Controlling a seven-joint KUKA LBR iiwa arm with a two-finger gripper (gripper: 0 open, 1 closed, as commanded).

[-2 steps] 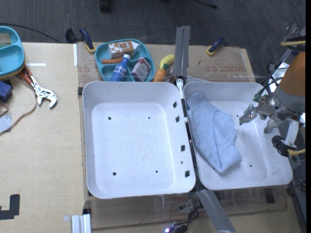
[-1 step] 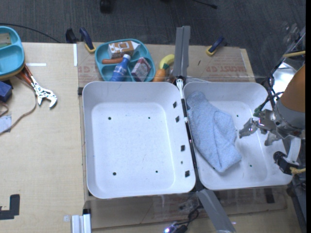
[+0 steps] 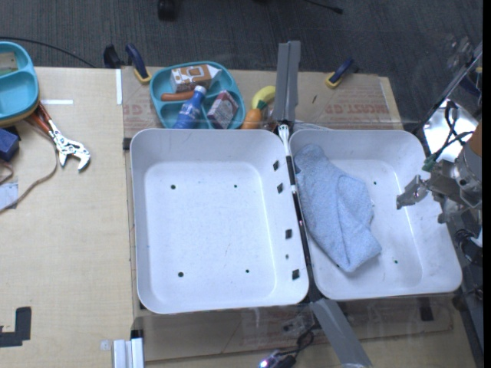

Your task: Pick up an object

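The gripper (image 3: pixel 420 190) hangs over the right-hand side of the right bin (image 3: pixel 383 286), just inside its outer rim, with grey metal parts and cables crowding the wrist behind it. One finger (image 3: pixel 407 196) points in toward the middle of the bin, and nothing lies between the fingers; whether they stand apart or together I cannot tell, since the view is cluttered there and only that one tip reads clearly.

The task's thing, a light blue towel (image 3: pixel 337 209), lies crumpled on the floor of the same bin, to the side of the gripper away from the arm. It runs slantwise from the far corner beside the bin divider down toward the near middle. Its nearest fold is close to the finger but apart from it, with bare white floor between.

Beyond the towel from the gripper sits the left bin (image 3: pixel 211 301). Farther off, past the bins' far rims, a teal tray (image 3: pixel 163 102) holds small packets and a blue bottle (image 3: pixel 189 107), and a wrench (image 3: pixel 69 150) lies on the wooden bench well away on the far left
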